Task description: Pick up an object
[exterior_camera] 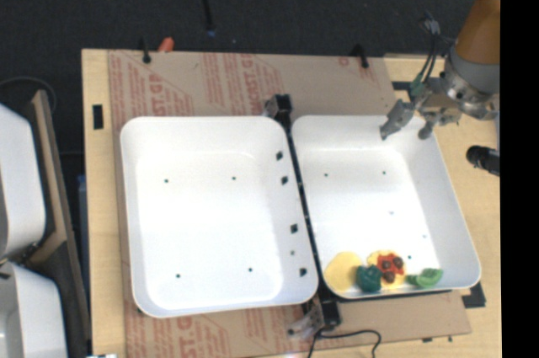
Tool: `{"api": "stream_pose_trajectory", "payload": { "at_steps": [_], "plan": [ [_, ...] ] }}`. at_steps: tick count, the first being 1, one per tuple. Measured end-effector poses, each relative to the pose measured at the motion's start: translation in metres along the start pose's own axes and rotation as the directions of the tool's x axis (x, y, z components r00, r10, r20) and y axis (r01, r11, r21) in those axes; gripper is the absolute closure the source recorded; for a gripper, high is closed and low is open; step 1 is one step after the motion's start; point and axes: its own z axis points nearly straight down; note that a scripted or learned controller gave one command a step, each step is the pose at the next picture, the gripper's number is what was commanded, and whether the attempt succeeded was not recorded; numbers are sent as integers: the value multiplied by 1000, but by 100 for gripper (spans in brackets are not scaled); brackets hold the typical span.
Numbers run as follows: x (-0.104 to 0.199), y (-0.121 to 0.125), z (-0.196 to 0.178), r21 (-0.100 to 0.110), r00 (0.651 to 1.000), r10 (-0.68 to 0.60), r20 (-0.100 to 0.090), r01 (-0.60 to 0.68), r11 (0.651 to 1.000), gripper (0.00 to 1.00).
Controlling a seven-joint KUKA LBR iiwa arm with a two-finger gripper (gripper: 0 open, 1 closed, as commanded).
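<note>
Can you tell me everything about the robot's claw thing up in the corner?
The gripper looks like grey metal, with two thin fingers spread apart and pointing down. Nothing is between them. It hangs from the grey arm with an orange band above the wrist, over the far corner of the right bin, and seems to touch nothing. The small toys lie at the bin's near edge, far from it.

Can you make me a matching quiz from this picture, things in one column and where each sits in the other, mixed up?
Things:
1. gripper
2. yellow object
3. light green object
4. left bin

Places:
A. near corner of the right bin, rightmost of the cluster
B. over the far edge of the right bin
C. beside the right bin, across the divider
D. near edge of the right bin, leftmost of the cluster

Pairs: 1-B, 2-D, 3-A, 4-C
</note>
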Motion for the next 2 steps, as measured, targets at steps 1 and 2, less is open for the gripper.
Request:
{"api": "stream_pose_trajectory", "payload": {
  "at_steps": [1,2],
  "plan": [
    [0,2,-5,-9,1000,-1,1,1,1000,0],
    [-5,9,42,-5,1000,-1,1,1,1000,0]
  ]
}}
